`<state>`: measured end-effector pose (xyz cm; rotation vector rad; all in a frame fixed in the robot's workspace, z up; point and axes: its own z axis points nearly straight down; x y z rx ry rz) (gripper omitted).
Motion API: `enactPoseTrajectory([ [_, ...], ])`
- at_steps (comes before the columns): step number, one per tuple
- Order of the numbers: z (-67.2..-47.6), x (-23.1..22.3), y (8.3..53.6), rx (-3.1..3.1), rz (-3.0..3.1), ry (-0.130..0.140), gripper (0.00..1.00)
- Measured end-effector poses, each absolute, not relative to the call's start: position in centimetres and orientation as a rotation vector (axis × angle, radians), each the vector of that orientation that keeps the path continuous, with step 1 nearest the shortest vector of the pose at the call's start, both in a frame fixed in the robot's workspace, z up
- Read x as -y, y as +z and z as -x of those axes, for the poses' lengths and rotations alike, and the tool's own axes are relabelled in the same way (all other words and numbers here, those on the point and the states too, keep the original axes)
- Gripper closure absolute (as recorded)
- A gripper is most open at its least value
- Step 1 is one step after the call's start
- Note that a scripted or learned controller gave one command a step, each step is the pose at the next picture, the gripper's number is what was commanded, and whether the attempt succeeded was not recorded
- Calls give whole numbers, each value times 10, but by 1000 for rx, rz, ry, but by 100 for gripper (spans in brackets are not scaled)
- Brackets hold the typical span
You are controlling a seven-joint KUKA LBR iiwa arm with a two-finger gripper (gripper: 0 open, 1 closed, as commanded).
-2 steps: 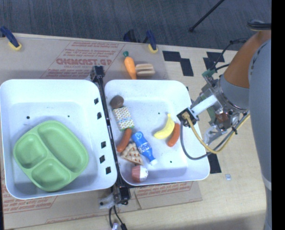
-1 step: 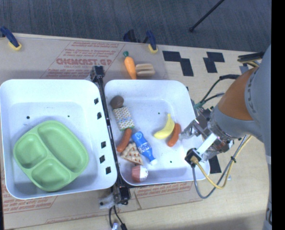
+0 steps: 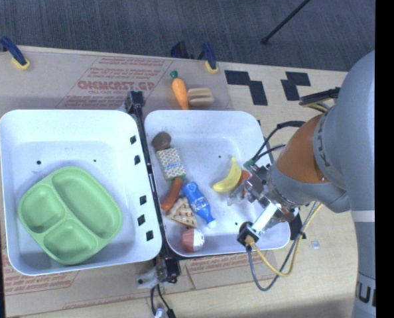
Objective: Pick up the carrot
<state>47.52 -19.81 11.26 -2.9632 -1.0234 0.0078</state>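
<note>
Carrot lies outside both bins, on the cardboard-covered worktop past the far rim of the right bin

Nearest the camera in that bin, a small red and white item lies close to the near wall. Just beyond it are a tan lattice cracker, a blue bottle on its side and a slim orange-red piece, all crowded together by the bin's left wall. The left bin holds a green divided plate toward its near left corner.

Further in, the claw reaches from the right and hangs over the right half of the right bin, right beside the right end of a yellow banana; contact between them cannot be judged. How wide the claw stands cannot be told, as wrist parts and cables crowd it, and nothing is seen held in it.

Beyond the banana come a patterned block and a dark round item near the bin's far left corner.

Farthest of all, the carrot points its green top away from the bin, with a tan bun-like piece just beside it on the right, well apart from the claw
</note>
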Motion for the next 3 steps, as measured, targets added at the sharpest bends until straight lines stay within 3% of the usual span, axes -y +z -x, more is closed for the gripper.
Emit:
enactPoseTrajectory([
  [1,-603,102,127,1188,2902,3,0],
  [2,-602,103,137,1195,2896,11,100],
  [3,-580,3,191,1100,2938,6,100],
])
